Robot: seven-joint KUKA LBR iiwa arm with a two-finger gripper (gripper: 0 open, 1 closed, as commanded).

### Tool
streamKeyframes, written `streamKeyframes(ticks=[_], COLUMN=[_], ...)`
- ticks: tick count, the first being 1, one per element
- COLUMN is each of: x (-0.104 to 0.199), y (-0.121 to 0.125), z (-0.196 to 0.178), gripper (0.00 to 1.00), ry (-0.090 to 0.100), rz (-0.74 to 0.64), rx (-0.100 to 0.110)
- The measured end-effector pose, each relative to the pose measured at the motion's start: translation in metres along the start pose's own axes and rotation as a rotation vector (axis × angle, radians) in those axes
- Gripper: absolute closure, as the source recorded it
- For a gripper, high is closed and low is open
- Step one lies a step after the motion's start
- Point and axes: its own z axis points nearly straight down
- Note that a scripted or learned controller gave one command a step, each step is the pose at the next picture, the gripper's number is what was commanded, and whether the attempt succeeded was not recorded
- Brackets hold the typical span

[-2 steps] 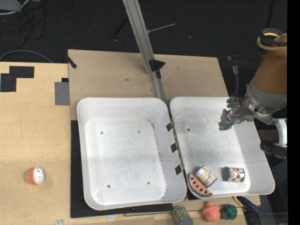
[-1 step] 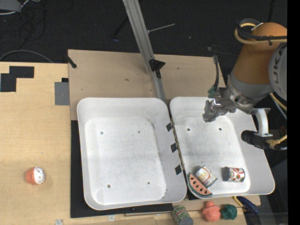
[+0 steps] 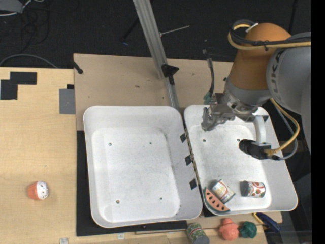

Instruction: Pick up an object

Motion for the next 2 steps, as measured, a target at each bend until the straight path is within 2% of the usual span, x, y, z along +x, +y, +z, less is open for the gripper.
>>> streamKeyframes(ticks=[2], x=[0.105], y=[0.045], z=[0.010], gripper=[1.00], ry=[0.000], rz=[-0.001], rx=[-0.003])
